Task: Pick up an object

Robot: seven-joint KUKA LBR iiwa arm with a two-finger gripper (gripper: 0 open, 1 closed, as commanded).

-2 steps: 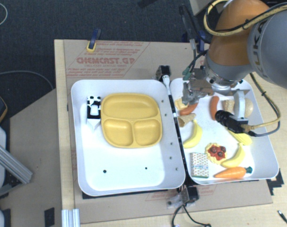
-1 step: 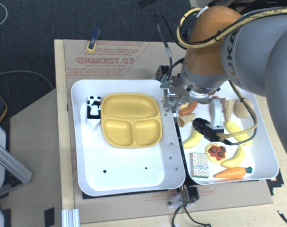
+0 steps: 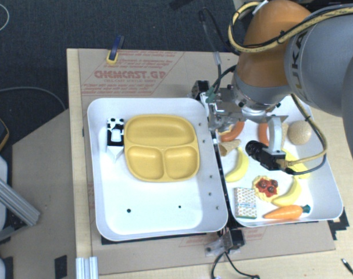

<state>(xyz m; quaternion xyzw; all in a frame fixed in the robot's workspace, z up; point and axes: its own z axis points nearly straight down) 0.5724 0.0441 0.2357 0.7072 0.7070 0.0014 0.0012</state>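
Your gripper (image 3: pixel 233 121) hangs low over the toy food — grip hidden by the wrist, so I cannot tell; the curved yellow plastic banana (image 3: pixel 240 164) lies just below it, reachable.

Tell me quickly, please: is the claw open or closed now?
Claw: cannot be told; it is low at the right bin's upper-left corner.

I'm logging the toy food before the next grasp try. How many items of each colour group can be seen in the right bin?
Yellow: 2, a banana and a second banana
Orange: 3, a carrot, a sausage-like piece, another orange piece
Beige: 2, a round ball, a wafer block
Mixed: 1, a fruit tart
Total: 8
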